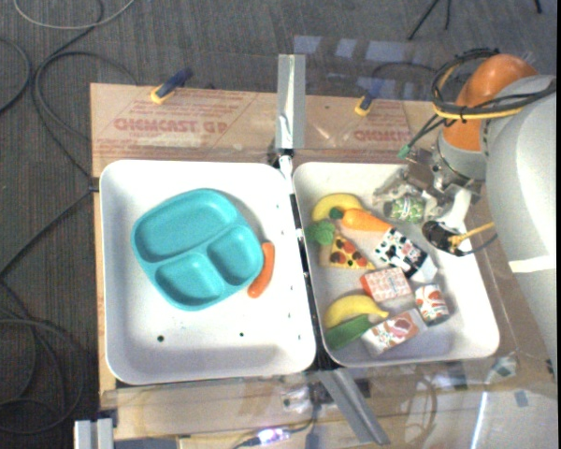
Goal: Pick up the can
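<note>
My gripper hangs low over the far right corner of the right bin. Right under it lies a small silvery and green thing that may be the can, though its shape is blurred. I cannot tell whether it is held. A short red and white container stands nearer the front right of the same bin.
The right bin also holds two bananas, a carrot, a pizza slice, a cow-patterned box and red cartons. In the left bin lie a teal divided plate and an orange sausage.
</note>
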`<state>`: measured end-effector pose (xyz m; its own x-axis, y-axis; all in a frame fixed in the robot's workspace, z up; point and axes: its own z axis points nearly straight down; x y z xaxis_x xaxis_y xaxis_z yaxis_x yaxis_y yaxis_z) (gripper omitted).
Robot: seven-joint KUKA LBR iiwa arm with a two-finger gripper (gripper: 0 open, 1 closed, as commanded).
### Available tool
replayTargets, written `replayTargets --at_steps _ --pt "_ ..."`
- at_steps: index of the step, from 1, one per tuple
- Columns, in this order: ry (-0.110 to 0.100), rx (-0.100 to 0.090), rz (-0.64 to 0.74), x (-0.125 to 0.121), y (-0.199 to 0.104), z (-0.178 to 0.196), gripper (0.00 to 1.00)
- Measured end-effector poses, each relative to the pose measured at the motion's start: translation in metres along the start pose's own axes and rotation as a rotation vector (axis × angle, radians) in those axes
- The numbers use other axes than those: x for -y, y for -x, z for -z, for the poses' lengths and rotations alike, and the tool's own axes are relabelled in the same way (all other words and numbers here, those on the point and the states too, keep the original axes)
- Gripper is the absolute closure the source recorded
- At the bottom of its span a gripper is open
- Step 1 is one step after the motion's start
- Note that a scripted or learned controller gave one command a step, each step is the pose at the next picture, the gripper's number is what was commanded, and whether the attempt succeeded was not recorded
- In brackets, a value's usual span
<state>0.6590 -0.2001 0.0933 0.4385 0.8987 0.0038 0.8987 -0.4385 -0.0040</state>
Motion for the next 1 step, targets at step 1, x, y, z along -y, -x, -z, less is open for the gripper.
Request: replayTargets --at_steps 1 --pt "0.000 0.005 0.003 -0.0001 -0.0005 0.0079 1.00"
